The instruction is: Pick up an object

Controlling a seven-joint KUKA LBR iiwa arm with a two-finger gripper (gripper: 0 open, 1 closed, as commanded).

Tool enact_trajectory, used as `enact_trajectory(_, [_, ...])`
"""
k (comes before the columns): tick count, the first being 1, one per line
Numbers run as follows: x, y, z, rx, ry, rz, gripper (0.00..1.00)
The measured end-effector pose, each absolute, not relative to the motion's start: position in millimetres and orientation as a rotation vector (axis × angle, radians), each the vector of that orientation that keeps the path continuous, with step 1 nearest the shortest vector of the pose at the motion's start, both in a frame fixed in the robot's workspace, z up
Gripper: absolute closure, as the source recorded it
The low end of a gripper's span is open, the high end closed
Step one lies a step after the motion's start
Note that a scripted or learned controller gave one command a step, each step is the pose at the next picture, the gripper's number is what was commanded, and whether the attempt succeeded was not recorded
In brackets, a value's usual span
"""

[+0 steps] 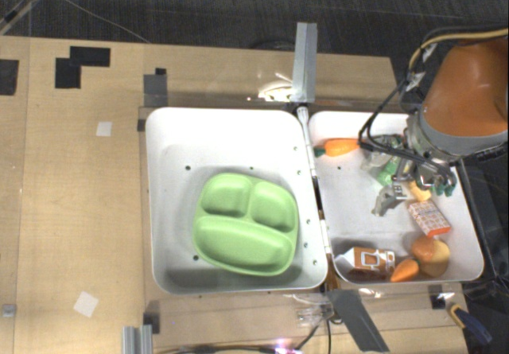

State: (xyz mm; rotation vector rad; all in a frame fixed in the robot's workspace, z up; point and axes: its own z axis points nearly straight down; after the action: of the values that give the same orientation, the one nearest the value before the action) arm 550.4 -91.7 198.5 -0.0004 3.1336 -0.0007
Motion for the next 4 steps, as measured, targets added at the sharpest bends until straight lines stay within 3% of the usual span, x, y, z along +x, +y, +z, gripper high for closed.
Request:
enact_trajectory(1, [543.4, -112, 103, -0.256, 3.129, 0.002, 0.00])
enact_trajectory(2, [580.2, -143, 90, -0.717, 3.042, -0.007, 0.00])
enact_trajectory(3, [556.9, -101, 91, -1.003, 2.959, -0.010, 0.00])
enact_trajectory(4, [524.5, -95, 102, -1.111, 2.930, -0.004, 0.00])
